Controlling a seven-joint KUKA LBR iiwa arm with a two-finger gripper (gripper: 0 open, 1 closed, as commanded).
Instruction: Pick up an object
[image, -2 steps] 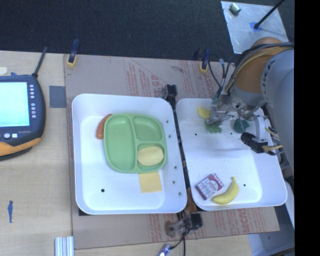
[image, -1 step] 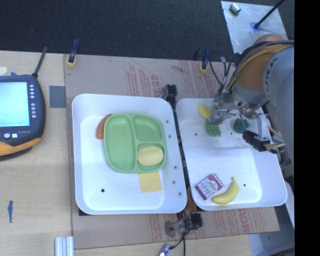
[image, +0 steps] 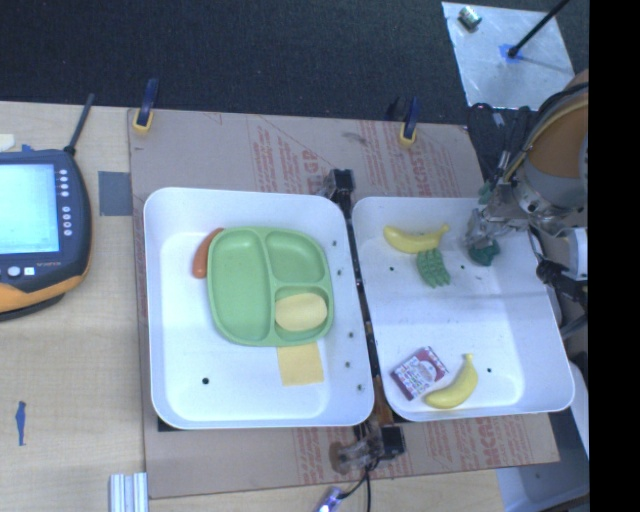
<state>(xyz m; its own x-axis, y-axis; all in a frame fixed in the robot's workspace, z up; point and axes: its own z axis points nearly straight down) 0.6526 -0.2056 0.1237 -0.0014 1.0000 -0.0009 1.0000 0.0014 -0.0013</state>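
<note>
Cardboard (image: 300, 150) under bins bears unreadable red print

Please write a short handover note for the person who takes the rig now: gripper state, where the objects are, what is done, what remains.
Gripper: low over the right bin's far right corner, at a small dark green object; grasp cannot be confirmed.
Right bin: banana and green ridged piece at the far side; second banana and small red packet at the near side.
Left bin: green divided plate holding a yellow round item, yellow square, orange-red item.
Done: nothing visibly lifted.
Left: secure one object and raise it.
</note>
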